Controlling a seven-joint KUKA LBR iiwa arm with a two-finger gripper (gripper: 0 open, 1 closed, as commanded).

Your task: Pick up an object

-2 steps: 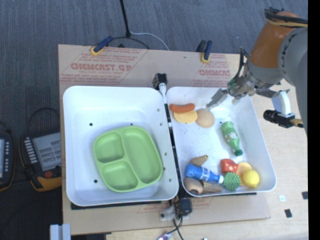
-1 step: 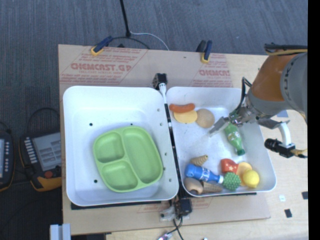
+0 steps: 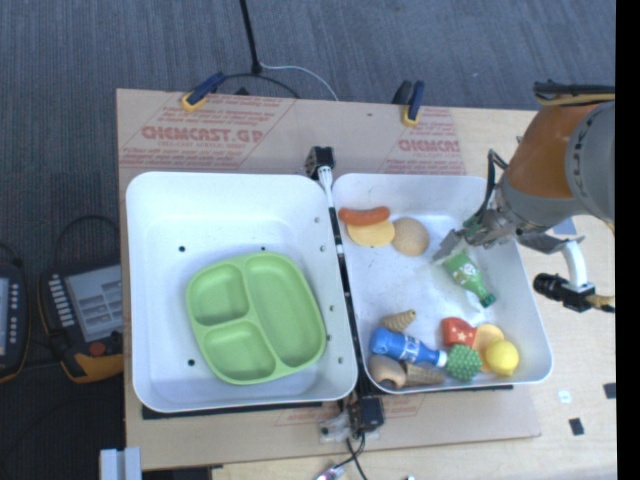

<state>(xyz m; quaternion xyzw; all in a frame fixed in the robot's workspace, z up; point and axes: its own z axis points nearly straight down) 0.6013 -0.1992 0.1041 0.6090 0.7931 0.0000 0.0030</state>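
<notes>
Over the right bin [image 3: 530,298], we see our hand [image 3: 466,240] low beside a green packet [image 3: 468,273]; whether it pinches anything we cannot tell. A green tray [image 3: 256,317] fills the left bin [image 3: 160,218].

**What is hard to see**

The arm [image 3: 575,163] is cut off by the right edge. Its gripper [image 3: 470,230] is blurry, just above the green packet [image 3: 468,274]. Below that packet, the toys in the right bin [image 3: 530,318] are piled up and partly hide each other.
</notes>
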